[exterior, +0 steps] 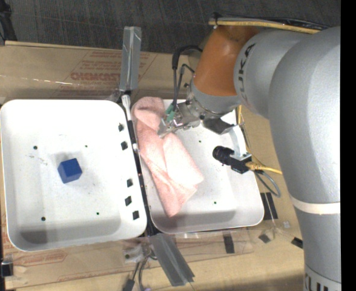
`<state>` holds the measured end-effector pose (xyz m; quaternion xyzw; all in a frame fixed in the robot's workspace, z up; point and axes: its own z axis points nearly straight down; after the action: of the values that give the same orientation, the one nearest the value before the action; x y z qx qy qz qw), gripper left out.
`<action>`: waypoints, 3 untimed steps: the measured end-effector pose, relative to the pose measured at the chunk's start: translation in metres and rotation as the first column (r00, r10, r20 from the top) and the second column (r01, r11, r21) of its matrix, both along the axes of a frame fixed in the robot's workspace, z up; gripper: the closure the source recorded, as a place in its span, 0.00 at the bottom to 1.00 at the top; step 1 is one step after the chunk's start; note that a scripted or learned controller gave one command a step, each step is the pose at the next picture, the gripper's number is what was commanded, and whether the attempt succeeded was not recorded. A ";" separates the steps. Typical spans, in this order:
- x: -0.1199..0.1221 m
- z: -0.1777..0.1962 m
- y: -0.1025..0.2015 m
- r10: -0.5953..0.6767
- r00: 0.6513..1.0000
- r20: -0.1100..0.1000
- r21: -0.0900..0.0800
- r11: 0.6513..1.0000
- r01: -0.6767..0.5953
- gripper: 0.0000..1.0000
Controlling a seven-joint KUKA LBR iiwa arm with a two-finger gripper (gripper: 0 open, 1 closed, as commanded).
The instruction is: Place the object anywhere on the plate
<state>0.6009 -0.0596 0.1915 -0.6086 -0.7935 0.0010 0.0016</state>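
The cloth (168, 162) is pale pink and soft, lying crumpled and folded in the right bin (241, 214). It runs lengthwise along the bin's left wall, from the far corner down toward the near edge, and widens in the middle. Its upper part is bunched up in a raised fold. The cube (69, 170) is small and blue, sitting flat on the left bin's (20, 223) floor, well apart from the cloth.

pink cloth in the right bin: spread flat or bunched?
Bunched. The pink cloth lies in rumpled folds along the left side of the right bin, with the gripper down at its upper end.
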 end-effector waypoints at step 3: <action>-0.001 0.036 0.089 0.729 0.685 0.001 0.002 0.685 -0.729 1.00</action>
<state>0.6000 0.0296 0.2272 -0.2434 -0.9699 0.0008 0.0016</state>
